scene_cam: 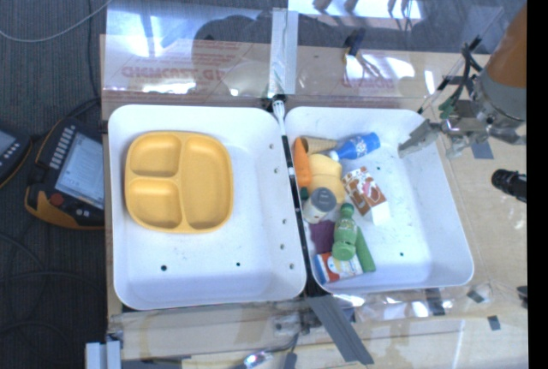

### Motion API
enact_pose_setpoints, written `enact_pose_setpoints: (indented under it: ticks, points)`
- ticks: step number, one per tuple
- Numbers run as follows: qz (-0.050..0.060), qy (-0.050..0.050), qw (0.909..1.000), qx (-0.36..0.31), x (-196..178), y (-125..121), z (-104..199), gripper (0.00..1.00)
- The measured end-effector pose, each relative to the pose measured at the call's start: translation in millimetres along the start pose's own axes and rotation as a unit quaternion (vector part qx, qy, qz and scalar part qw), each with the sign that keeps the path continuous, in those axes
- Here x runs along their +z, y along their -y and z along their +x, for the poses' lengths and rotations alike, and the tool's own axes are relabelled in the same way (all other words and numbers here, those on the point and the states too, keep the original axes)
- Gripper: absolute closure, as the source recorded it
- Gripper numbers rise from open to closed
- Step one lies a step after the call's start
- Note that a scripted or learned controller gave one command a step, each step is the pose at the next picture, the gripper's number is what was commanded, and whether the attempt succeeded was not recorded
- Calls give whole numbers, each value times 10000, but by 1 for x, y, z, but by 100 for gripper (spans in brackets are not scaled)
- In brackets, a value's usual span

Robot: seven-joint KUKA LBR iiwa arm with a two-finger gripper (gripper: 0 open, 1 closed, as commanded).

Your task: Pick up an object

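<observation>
The gripper (417, 139) hangs over the right bin's (428, 239) upper right corner; whether its fingers are parted or closed cannot be told, and nothing shows between them; the objects, among them a blue bottle (357, 145) and green bottle (345, 232), crowd that bin's left side; a yellow tray (180, 181) lies in the left bin (248, 273).

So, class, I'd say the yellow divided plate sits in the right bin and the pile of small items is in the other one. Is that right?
Not quite. The camera view shows the yellow plate in the left bin, not the right. The pile of small items is in the other one, the right bin.
</observation>
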State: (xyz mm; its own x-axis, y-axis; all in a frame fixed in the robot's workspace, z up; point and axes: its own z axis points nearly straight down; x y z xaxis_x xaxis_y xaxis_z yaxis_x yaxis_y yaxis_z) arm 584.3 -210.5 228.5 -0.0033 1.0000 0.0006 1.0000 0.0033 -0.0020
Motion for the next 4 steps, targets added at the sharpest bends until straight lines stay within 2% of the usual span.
enact_pose_setpoints:
  ticks: [1,2,4]
  points:
    - [-191,59,9996,-176,110,0,28,0]
    - [-296,99,9978,579,118,10,67,0]
    - [-318,98,9982,493,118,12,99,0]
